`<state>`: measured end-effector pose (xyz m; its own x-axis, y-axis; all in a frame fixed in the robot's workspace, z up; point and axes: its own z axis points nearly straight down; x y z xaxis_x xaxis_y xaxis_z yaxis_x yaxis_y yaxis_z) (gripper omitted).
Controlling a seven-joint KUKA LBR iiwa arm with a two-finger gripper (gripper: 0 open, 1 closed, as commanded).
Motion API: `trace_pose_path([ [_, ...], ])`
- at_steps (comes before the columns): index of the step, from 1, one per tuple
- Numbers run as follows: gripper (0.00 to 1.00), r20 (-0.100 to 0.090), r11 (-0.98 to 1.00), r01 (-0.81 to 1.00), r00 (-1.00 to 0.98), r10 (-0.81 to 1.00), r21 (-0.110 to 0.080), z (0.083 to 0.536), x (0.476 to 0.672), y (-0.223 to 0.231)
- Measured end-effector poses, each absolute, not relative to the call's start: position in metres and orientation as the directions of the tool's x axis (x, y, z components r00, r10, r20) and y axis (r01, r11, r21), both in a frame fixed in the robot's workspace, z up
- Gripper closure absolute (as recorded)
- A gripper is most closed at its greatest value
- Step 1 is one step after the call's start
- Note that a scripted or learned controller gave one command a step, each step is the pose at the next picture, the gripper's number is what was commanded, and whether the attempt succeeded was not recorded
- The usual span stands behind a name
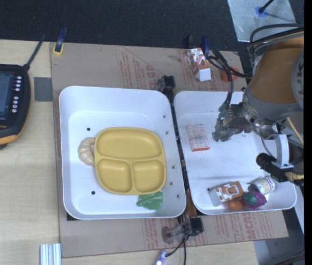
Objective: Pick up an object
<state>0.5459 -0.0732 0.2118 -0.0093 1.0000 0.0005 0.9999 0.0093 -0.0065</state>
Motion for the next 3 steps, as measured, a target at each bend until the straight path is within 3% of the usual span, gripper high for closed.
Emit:
trace_pose_path([
  [2, 1.0, 0.001, 0.017, 1.0, -0.017, 1.0, -0.01, 0.232, 0.546, -0.075],
  [3, 1.0, -0.001, 0.004, 1.0, -0.004, 1.0, -0.005, 0.198, 0.518, -0.128],
])
